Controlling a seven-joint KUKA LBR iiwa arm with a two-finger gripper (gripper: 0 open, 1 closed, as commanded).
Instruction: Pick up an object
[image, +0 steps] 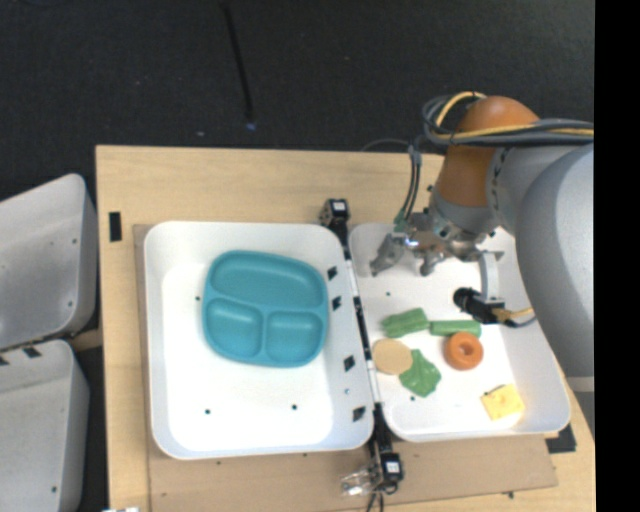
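Observation:
My gripper (405, 262) hangs over the far part of the right bin (530, 345), open, with nothing between its fingers (383, 263). Toy food lies nearer the front of that bin: a green block (405, 322), a thin green stick (455, 327), an orange round piece (463, 351), a tan disc (391, 356), a lumpy green piece (421, 375) and a yellow chunk (502, 402). The green block is the closest one, a short way in front of the gripper.
A teal divided plate (266, 307) lies in the left bin (170, 400). A ridge with black clips (357, 330) separates the two bins. The arm's grey body (560, 240) looms over the right bin's right side.

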